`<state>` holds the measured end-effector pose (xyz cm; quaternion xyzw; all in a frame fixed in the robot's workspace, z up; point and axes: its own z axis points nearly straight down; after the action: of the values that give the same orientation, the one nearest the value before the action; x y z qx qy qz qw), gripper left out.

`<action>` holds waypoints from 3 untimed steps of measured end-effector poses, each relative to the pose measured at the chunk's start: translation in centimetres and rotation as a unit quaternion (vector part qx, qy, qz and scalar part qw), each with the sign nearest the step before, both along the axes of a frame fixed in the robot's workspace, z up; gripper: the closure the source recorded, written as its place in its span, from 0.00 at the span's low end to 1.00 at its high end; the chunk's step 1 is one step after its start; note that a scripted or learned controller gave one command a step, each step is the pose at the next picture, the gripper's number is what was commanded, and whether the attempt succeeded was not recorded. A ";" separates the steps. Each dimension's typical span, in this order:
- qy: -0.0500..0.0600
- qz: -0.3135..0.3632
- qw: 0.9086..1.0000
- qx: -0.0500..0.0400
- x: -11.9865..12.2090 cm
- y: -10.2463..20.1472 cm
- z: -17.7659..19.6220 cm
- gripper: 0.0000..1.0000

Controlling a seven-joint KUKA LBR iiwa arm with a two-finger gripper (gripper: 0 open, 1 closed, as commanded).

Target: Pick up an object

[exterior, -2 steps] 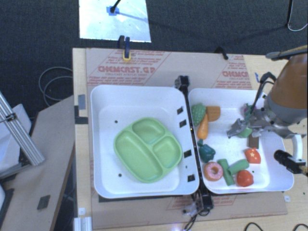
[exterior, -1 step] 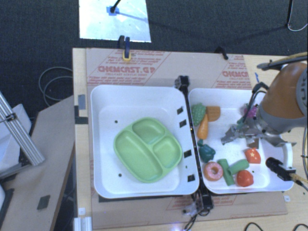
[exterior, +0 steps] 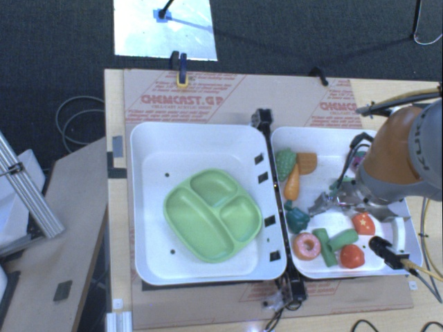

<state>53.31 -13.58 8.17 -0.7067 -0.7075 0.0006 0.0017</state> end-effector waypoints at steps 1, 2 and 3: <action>-0.003 0.000 1.000 -0.001 0.2 -0.1 1.3 1.00; -0.005 -0.001 1.000 -0.002 0.4 -1.1 7.0 1.00; -0.005 0.002 1.000 -0.001 0.4 -0.2 12.1 1.00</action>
<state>53.67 -13.74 20.24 -0.7054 -0.7088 -0.0018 -0.0025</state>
